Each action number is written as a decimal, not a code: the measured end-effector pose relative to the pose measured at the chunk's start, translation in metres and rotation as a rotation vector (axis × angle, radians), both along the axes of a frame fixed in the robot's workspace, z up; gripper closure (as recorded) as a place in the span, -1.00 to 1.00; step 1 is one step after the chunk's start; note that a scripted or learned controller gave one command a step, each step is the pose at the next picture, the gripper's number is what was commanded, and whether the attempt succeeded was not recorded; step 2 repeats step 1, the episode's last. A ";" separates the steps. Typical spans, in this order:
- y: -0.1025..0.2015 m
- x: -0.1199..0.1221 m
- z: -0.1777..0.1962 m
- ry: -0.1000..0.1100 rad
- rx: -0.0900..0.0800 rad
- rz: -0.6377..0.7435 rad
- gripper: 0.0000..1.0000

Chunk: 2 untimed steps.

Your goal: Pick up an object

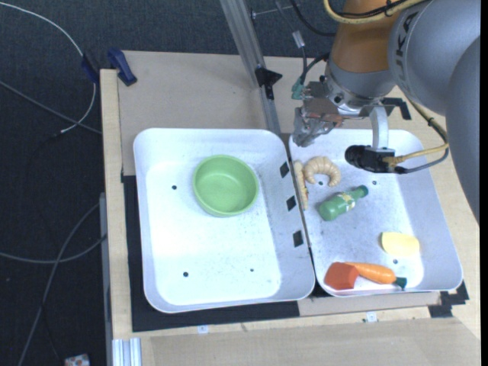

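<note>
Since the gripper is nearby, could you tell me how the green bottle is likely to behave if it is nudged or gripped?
The green bottle lies on its side on the right bin, so a nudge would probably roll it. Its rounded, glossy-looking body may slip between fingers. It looks like a small toy, likely light.

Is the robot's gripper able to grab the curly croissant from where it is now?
Probably yes. The gripper hangs just above the far end of the right bin, and the croissant lies close below it with nothing on top. The green bottle sits nearby but apart.
</note>
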<state>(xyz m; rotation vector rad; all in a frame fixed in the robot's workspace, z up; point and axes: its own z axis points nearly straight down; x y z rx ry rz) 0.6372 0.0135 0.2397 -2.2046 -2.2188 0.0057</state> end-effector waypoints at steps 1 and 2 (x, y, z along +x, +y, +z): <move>0.056 -0.015 -0.011 0.002 -0.003 -0.001 1.00; 0.056 -0.015 -0.011 0.002 -0.003 -0.001 1.00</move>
